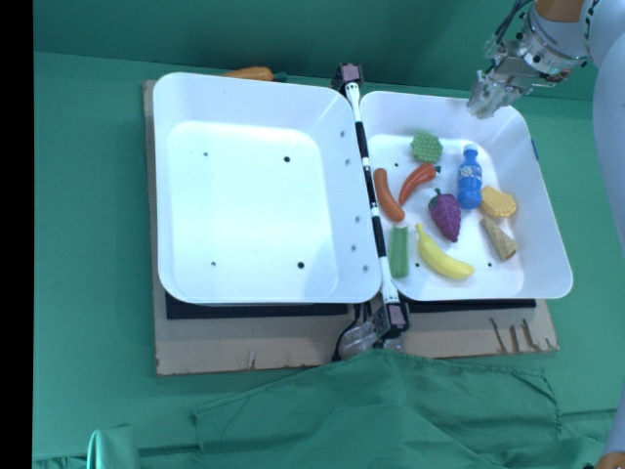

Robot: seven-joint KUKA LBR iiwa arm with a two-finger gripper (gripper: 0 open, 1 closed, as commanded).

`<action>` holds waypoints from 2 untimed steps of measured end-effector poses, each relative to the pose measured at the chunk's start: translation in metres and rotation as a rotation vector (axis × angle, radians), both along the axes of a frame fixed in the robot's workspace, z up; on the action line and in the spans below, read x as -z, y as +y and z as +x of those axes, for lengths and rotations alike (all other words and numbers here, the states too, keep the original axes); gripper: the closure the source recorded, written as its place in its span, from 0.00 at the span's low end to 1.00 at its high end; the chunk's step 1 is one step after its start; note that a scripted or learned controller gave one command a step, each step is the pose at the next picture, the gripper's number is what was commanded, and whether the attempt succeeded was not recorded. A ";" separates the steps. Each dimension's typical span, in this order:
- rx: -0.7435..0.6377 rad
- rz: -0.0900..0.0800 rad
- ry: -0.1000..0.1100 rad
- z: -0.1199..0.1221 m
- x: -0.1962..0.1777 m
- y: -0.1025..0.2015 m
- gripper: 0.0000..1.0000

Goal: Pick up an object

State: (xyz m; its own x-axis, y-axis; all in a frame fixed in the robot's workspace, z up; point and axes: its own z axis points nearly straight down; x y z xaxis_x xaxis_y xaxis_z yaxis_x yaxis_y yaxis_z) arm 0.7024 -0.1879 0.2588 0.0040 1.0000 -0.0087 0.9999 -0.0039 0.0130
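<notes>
Gripper (485, 105) above right bin's (543, 225) rim, blue bottle (470, 176) below

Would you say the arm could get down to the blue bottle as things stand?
Probably yes. The gripper hangs over the right bin's far rim, and the bottle lies uncovered nearby, apart from its neighbours.

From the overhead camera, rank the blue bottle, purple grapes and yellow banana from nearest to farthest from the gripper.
Gripper hovers over the right bin's far edge.
1. Blue bottle, far half of the bin, closest below the gripper.
2. Purple grapes, mid-bin.
3. Yellow banana, near the bin's front wall.
</notes>
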 end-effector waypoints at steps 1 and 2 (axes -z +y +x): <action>0.000 0.003 0.020 -0.003 0.074 0.009 1.00; 0.003 -0.004 0.020 -0.004 0.076 0.005 0.00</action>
